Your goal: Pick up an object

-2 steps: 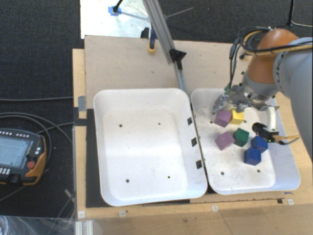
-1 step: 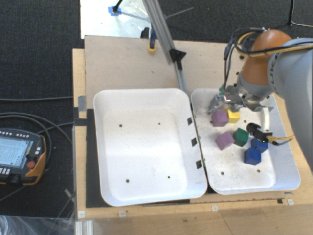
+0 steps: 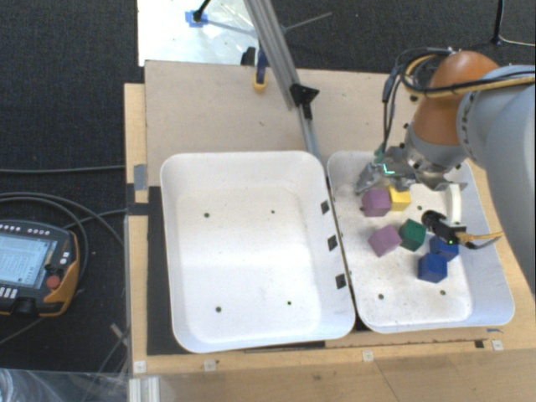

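The gripper [image 3: 378, 177] sits low in the right bin [image 3: 419, 312], just above a purple block [image 3: 376, 201] with a yellow block [image 3: 400, 197] touching that block's right side; I cannot tell how it is set. That crowding could make a grasp catch an edge, shove both blocks or come up with nothing. The arm [image 3: 469, 111] bends steeply down from the right.

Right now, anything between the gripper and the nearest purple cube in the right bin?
Nothing visible. The gripper hangs just above the upper purple cube, with no object between them. A yellow block touches that cube's right side, which could crowd a grasp.
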`<state>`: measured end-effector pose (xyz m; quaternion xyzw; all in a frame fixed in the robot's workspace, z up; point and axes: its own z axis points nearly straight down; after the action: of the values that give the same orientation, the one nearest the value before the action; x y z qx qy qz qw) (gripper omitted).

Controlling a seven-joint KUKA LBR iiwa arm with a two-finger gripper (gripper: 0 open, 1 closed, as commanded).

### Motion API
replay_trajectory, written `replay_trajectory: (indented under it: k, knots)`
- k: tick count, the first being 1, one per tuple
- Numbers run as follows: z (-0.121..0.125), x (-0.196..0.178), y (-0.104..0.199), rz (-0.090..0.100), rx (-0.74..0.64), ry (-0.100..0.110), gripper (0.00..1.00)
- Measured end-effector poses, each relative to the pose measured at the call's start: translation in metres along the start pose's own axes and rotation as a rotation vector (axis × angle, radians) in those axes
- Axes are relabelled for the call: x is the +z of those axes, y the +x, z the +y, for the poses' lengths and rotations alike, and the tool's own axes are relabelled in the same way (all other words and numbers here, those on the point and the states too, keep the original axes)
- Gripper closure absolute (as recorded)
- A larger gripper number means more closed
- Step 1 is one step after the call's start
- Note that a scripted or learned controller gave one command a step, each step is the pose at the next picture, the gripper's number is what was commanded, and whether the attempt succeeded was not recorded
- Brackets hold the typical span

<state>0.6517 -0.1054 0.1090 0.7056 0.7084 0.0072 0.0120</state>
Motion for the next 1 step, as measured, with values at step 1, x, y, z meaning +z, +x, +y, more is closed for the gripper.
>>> replay_trajectory:
  k: [1]
  knots:
    - [0.0000,0.0000,0.0000,0.000,0.000,0.000,0.00]
